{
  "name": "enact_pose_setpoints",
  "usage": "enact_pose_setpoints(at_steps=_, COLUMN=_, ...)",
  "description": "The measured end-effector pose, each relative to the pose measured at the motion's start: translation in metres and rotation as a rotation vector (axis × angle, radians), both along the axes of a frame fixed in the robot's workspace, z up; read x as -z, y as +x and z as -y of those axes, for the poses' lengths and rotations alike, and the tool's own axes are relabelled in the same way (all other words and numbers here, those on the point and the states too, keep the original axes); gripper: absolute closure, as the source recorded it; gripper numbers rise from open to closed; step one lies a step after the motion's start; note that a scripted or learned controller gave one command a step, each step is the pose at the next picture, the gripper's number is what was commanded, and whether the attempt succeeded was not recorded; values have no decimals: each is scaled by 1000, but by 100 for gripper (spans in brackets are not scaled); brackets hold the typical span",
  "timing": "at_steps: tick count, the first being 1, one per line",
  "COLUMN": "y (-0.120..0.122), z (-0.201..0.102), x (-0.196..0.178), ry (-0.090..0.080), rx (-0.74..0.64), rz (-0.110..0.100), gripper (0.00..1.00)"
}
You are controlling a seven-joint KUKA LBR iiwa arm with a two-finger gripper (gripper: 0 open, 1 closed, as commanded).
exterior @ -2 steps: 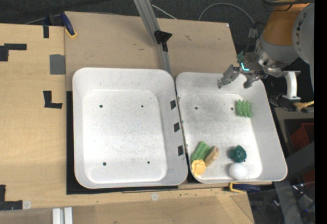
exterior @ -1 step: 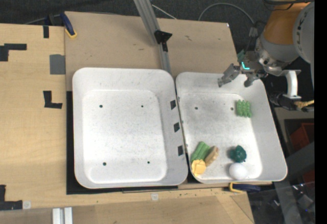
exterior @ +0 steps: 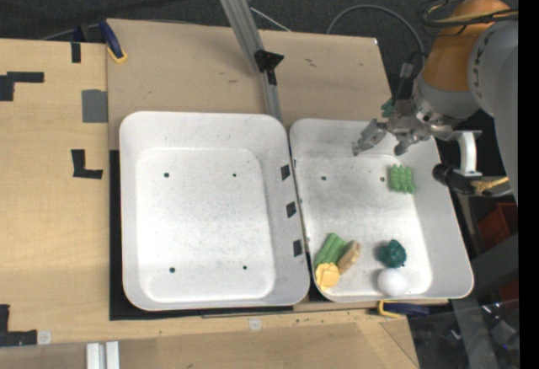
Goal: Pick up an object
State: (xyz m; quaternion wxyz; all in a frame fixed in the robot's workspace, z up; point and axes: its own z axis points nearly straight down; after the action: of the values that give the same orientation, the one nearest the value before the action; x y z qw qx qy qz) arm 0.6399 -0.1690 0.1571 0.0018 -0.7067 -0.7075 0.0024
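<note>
My gripper (exterior: 384, 142) hangs over the far end of the right bin (exterior: 354, 190), its two grey fingers spread apart with nothing between them. A light green ridged block (exterior: 401, 179) lies just in front of it, toward the bin's right side. At the bin's near end sit a green and tan corn-like toy (exterior: 335, 251) with a yellow piece (exterior: 328, 275) below it, a dark green lump (exterior: 391, 254) and a white ball (exterior: 392, 281).
The left bin (exterior: 202, 207) lies beside the right one. A slanted metal rod (exterior: 244, 18) crosses the bench above the seam between the bins. Black clips (exterior: 291, 209) sit on the shared edge.
</note>
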Motion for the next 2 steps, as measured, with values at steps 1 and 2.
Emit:
enact_pose_setpoints(at_steps=1, y=-3, z=1, x=65, ry=1, rx=0, rz=-1, gripper=0)
enact_pose_setpoints(at_steps=2, y=-3, z=0, x=69, ry=0, rx=-1, rz=3, gripper=0)
